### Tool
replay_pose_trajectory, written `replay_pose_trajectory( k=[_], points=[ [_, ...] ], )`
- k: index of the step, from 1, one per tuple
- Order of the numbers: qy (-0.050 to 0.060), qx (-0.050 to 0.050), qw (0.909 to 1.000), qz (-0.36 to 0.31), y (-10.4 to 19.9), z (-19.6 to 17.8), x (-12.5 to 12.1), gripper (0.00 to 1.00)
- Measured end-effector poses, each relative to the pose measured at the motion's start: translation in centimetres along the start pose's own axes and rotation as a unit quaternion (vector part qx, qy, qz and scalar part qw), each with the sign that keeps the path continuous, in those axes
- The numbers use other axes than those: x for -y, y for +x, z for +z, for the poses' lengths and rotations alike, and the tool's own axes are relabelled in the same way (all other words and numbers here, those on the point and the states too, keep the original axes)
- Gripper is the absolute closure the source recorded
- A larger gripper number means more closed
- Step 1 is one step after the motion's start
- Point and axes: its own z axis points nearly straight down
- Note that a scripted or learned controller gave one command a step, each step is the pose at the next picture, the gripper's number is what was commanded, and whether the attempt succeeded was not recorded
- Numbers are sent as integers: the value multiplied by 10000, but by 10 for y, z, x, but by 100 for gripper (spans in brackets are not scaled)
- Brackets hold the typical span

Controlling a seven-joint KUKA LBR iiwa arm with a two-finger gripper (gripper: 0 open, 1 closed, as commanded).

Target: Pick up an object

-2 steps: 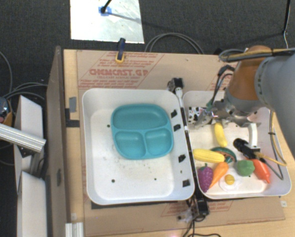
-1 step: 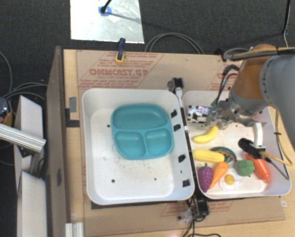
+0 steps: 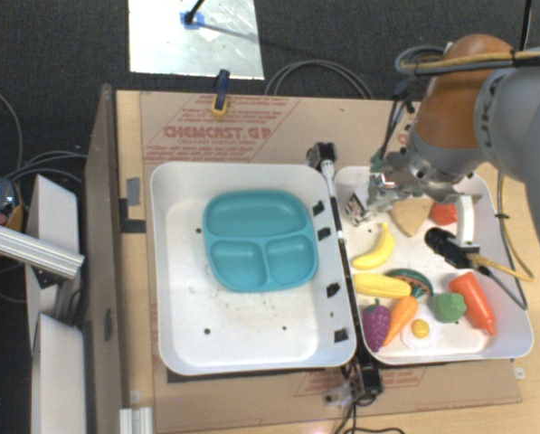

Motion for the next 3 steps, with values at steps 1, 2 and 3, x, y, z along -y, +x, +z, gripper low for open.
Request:
replay_pose_trajectory(
  k=[1,2,3],
  points=[
    [56,18,10000,71,-53,-11,57,100],
    [43,14,10000,46,-50,-11,54,0],
    [61,13,10000,32,-52,112,27,0]
  ],
)
